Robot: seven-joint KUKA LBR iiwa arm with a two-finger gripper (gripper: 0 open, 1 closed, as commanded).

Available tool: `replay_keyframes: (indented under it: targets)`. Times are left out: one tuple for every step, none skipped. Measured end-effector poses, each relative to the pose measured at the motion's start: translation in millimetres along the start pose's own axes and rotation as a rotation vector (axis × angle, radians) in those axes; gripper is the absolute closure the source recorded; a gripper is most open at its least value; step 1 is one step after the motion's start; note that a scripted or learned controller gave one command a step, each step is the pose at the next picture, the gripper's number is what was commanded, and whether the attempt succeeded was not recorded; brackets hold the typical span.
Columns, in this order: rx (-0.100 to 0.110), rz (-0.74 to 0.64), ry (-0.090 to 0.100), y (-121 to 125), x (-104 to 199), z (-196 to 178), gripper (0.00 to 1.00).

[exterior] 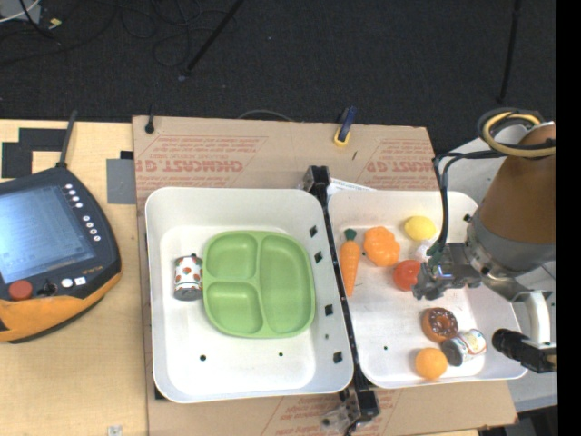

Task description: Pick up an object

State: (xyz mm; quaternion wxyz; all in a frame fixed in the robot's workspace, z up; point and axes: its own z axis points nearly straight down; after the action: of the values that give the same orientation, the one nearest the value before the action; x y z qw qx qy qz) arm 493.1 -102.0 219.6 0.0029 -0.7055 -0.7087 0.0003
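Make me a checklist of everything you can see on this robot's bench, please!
Surface: cardboard-covered bench bearing left white bin and right white bin.
Job's things: orange plastic carrot, orange toy pepper, yellow toy lemon, red toy tomato, brown toy donut, small orange ball, small printed can, all in right bin.
Clutter: green divided plate and spotted small can in left bin.
Grippers: grey gripper beside the tomato.
Cables: black cables on dark floor.
Surroundings: orange-edged control pendant.
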Motion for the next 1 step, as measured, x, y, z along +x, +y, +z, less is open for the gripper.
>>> replay_keyframes:
  targets:
    - [0.000,0.003,-0.001,-12.7,17.0,-11.8,1.00]
